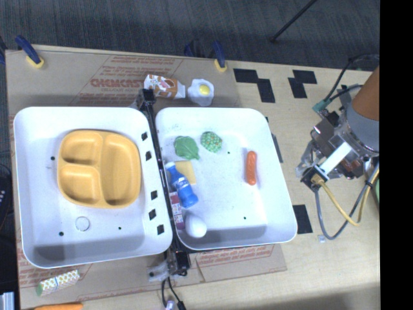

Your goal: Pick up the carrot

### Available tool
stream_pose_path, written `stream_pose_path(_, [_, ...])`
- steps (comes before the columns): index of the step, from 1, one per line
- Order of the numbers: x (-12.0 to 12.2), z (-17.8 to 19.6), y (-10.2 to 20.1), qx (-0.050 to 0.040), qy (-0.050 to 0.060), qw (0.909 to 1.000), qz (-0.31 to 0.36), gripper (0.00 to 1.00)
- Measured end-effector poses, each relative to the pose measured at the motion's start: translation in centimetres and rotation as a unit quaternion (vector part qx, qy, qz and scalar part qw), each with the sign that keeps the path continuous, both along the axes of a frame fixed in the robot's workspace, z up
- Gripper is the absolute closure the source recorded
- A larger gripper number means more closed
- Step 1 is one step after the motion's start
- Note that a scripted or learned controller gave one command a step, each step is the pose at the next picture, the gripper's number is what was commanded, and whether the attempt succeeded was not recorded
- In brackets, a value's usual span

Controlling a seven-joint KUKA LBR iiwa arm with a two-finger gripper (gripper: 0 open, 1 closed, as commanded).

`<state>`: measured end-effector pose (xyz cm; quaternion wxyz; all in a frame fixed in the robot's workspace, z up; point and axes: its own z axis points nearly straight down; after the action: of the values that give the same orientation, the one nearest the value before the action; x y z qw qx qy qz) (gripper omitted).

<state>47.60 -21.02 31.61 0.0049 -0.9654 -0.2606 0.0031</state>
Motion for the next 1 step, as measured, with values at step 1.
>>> stream_pose_path(1, [0.0, -0.89, -0.02, -0.0007, 0.0, 0.9996, -0.028, 1.0])
